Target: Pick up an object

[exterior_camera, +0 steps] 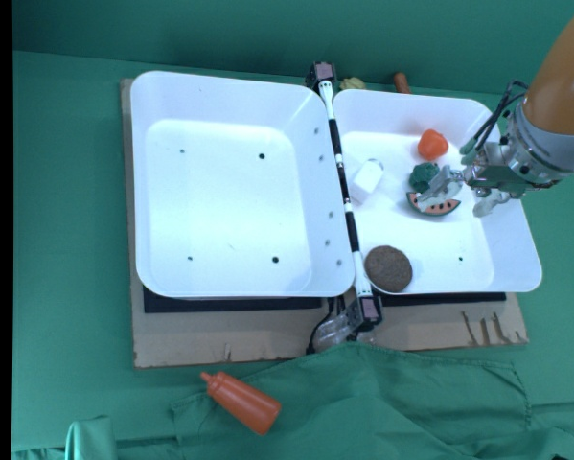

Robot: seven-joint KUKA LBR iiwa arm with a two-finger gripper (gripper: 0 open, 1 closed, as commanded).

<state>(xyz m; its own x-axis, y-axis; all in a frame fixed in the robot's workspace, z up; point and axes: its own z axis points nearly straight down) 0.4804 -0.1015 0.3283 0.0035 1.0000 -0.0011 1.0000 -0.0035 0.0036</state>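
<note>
Orange bottle point(241, 402) is listed nearest, on the desk. Watermelon slice point(433, 203) is placed in the right bin point(512, 257), just left of the jaws point(456, 177); jaw state cannot be told.

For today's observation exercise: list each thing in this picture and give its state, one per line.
gripper: low in the right bin, at the watermelon slice.
watermelon slice: lying flat.
green toy: beside the slice.
orange toy: lying free.
brown disc: flat, near the front rim.
white block: tilted.
orange bottle: on its side, outside the bins.
</note>
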